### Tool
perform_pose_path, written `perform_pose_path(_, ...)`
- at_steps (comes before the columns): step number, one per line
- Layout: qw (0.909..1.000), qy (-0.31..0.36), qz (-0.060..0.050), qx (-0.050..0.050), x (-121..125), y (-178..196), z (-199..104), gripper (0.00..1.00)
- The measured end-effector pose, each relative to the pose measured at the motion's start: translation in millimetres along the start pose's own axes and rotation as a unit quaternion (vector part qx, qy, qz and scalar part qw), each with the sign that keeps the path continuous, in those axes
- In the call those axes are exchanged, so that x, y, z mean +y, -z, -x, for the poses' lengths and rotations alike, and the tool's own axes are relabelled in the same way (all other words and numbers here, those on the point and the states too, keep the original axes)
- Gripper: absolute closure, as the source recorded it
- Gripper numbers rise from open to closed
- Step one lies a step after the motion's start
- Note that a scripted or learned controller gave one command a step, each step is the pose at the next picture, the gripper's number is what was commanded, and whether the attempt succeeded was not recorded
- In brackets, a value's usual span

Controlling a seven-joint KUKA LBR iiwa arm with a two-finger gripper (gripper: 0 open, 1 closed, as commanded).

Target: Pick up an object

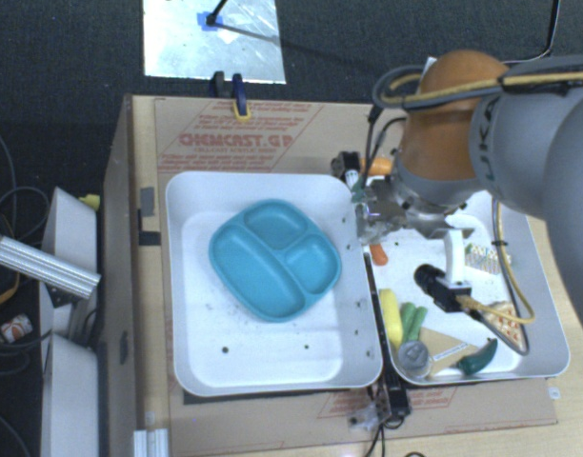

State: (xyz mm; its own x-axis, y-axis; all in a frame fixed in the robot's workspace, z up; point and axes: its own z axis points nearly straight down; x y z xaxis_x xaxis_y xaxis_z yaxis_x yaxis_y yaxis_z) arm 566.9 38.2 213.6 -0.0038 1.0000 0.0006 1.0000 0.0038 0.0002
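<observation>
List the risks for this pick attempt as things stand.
1. The right bin's objects lie crowded: the yellow piece, green piece and round metal piece touch, so a grasp may slip or drag neighbours.
2. The arm sits low by the rims between the bins, so a move could clip them.
3. The blue divided plate in the left bin is broad and shallow, likely hard to pinch.
</observation>
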Motion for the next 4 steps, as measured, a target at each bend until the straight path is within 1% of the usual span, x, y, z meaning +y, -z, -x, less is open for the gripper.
perform_pose_path(1,1.0,-0.001,0.001,-0.001,9.0,6.6,75.0,1.0)
perform_pose_path(2,1.0,0.0,0.0,0.0,59.8,-25.9,20.5,1.0)
perform_pose_path(3,1.0,-0.001,0.001,-0.001,29.5,-0.9,74.0,1.0)
perform_pose_path(4,1.0,0.0,0.0,0.0,61.6,-29.6,18.8,1.0)
